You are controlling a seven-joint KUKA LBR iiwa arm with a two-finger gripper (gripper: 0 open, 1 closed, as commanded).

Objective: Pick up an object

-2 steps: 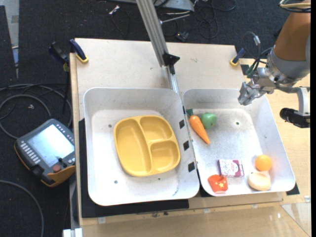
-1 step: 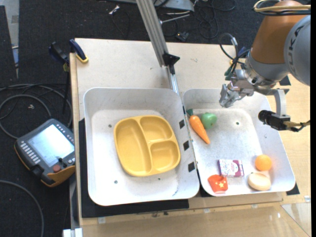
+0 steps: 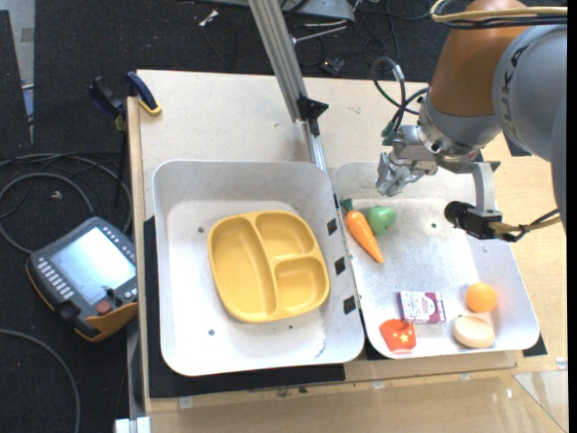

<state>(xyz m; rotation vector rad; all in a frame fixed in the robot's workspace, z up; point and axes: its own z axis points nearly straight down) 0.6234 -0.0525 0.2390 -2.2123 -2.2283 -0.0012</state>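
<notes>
A: Biggest first; bench (image 3: pixel 225 115) with two white bins side by side; left bin (image 3: pixel 180 197) carries a yellow divided tray (image 3: pixel 269 264), three compartments; right bin (image 3: pixel 433 242) carries the small items.

B: Arm?

A: Grey arm (image 3: pixel 505 70), orange band, in from the right; gripper (image 3: pixel 393 184) sits over the far-left part of the right bin, pointing down; fingers can't be made out well enough, so open or closed I cannot tell; nothing visibly between them.

B: Objects, big to small?

A: Orange carrot (image 3: pixel 364 234) lying at a slant near the bin's left edge, a green piece (image 3: pixel 383 217) touching its top end, both just below the gripper but apart from it; cream round item (image 3: pixel 473 331) in the near-right corner, small orange ball (image 3: pixel 481 297) just beside it on the far side; pink-and-white box (image 3: pixel 421 307) toward the near edge; red piece (image 3: pixel 398 335) next to the box at the near rim.

B: Off the bench?

A: Teach pendant (image 3: pixel 86 278) on the floor at left.
</notes>
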